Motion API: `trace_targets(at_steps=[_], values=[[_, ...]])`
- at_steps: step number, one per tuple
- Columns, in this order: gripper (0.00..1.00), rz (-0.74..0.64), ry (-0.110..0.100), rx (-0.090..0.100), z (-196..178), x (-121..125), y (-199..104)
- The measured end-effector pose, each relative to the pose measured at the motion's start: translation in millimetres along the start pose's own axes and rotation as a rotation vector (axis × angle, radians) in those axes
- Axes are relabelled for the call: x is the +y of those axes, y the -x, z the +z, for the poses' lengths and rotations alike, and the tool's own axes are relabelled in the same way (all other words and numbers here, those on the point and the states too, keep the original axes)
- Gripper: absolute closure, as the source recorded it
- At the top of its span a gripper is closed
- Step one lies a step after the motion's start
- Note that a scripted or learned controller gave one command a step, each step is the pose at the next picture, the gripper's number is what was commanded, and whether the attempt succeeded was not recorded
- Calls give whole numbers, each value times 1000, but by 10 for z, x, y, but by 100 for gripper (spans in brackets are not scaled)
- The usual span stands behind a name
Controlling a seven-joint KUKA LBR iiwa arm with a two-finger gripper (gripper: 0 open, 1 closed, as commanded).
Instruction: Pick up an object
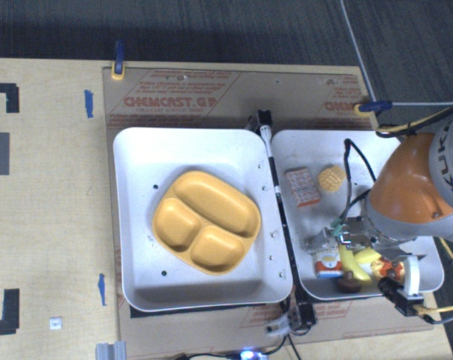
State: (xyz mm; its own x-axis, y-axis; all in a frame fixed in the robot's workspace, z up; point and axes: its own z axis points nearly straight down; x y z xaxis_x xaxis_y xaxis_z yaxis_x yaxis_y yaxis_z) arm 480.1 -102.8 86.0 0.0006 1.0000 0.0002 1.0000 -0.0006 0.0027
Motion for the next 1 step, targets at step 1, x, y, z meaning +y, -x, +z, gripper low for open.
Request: trace_targets(at_steps=[1], values=[[100,1,6,-1,-101,18,2]])
